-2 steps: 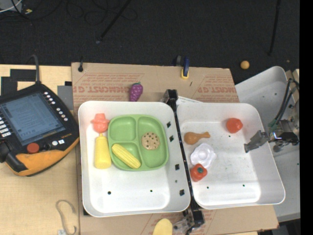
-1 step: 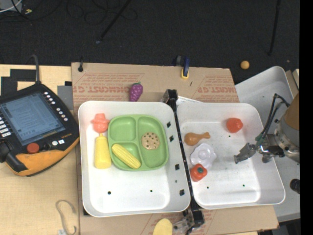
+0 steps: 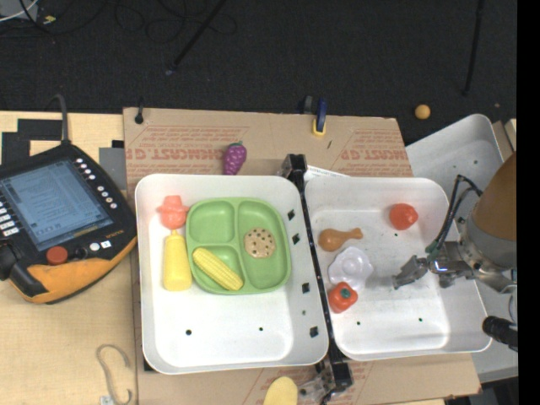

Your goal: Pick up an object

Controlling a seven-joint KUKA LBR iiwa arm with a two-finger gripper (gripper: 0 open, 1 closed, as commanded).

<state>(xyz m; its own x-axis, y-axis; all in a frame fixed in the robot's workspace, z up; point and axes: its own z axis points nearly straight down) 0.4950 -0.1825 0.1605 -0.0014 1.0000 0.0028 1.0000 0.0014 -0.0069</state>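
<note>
My gripper [image 3: 411, 274] hangs low over the right bin [image 3: 396, 327], toward its right side, with bare white floor under it. To its left lie a clear plastic piece [image 3: 350, 267] and a small red fruit with a green top [image 3: 342, 297]. A brown drumstick [image 3: 339, 239] lies further back, and a red tomato [image 3: 403, 216] rests at the back right of the bin. No object touches the gripper.
The left bin [image 3: 219, 336] holds a green divided plate [image 3: 238, 226] with a cookie [image 3: 259, 242] and corn [image 3: 218, 268], beside a yellow bottle [image 3: 175, 261] and a pink toy [image 3: 172, 212]. Purple grapes [image 3: 234, 157] lie on the cardboard behind. A teach pendant [image 3: 59, 218] sits far left.
</note>
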